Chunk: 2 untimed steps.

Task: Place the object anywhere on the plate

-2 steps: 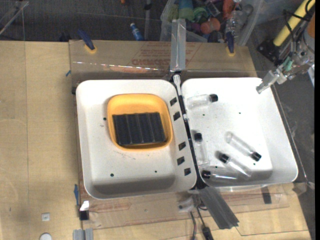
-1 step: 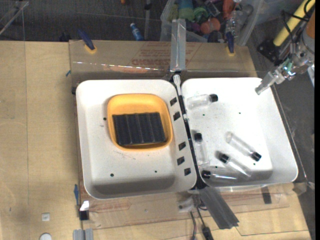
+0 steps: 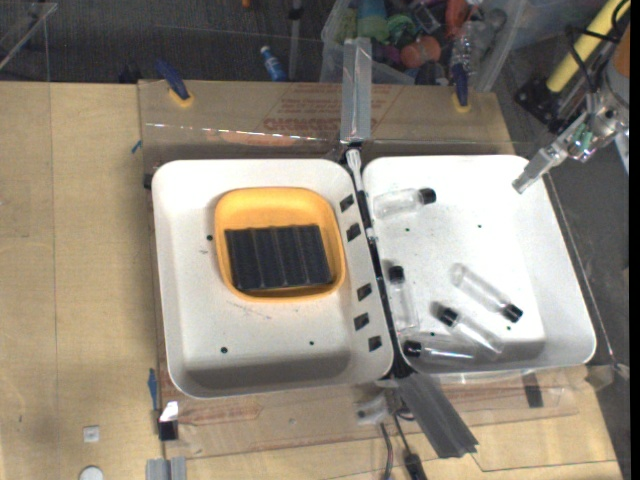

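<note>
Taking the divider (image 3: 372, 268) between the two bins as the landmark, everything can be placed from it. Nearest the camera, just right of the divider's near end, a clear vial (image 3: 440, 349) is seen lying against the front wall of the right bin (image 3: 520, 183). A little farther back, two more vials with black caps are found: one (image 3: 462, 326) near the divider, and another (image 3: 485, 294) farther right, lying at a slant. A fourth vial (image 3: 398, 293) lies right alongside the divider, and a fifth (image 3: 400, 201) rests near the divider toward the far wall.

Left of the divider, the yellow plate (image 3: 232, 213) is set in the left bin (image 3: 180, 318), with a dark ribbed block (image 3: 277, 256) lying on it.

Farthest back and well right of the divider, the hand (image 3: 530, 178) is held above the right bin's far corner. Whether it is open or closed cannot be told, and nothing is seen held by it.

The vials are judged light, stiff, smooth and probably slippery, and likely to roll when nudged. A hold across the middle of the barrel, square to its length, would seem safest; the slanted vial lies most clear of the walls.
</note>
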Each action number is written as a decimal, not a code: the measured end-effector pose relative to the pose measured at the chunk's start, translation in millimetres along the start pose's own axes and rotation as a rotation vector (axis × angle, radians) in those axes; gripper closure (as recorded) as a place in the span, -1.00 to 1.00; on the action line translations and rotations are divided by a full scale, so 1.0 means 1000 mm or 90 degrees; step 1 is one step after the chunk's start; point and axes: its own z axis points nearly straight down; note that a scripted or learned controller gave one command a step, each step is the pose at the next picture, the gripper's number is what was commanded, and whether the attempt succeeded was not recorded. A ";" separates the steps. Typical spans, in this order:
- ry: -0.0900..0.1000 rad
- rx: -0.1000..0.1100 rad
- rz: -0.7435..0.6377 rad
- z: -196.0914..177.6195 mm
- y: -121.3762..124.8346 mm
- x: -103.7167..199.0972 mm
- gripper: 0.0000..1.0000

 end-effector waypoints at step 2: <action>0.000 -0.001 -0.131 -0.009 0.002 0.017 -1.00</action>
